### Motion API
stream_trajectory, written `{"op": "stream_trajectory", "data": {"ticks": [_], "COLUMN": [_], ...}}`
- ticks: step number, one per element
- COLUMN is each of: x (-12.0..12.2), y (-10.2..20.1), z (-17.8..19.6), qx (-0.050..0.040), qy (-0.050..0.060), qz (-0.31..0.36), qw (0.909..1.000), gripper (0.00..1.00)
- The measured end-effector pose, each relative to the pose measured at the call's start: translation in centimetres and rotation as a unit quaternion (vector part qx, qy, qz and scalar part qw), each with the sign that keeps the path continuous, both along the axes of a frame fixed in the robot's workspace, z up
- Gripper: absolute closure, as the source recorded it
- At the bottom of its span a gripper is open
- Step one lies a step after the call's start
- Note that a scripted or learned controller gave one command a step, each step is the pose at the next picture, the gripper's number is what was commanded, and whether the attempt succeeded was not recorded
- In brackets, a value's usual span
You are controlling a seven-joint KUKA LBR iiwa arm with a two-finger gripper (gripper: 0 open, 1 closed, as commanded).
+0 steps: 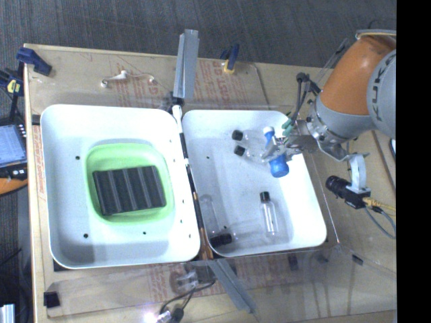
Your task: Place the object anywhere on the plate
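A green plate (101, 159) lies in the left bin (57, 123) and carries a dark ribbed slab (128, 188). In the right bin (222, 180) lie several small clear bottles. One with blue ends (277, 167) sits at the bin's upper right. My gripper (287, 142) hangs right over that blue-ended bottle, at the bin's right wall. The view does not reveal whether anything is gripped. A clear bottle with a black cap (269, 218) lies lower in the same bin. Another (214, 227) rests along its left wall.
Two black-capped clear bottles (238, 143) lie left of the gripper. A metal bar (186, 62) stands behind the bins' shared edge. Blue clamps (230, 55) grip the bench's far edge. Cables and a black connector (343, 188) hang right of the right bin.
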State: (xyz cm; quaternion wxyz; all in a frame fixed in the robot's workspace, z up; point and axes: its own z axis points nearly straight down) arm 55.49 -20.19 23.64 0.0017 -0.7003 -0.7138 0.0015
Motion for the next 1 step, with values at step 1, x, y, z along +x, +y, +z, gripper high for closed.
{"op": "stream_trajectory", "data": {"ticks": [1], "x": [0.00], "y": [0.00], "z": [0.01], "qx": [-0.0001], "qy": [0.000], "qz": [0.000], "qw": [1.0000], "gripper": [0.00]}}
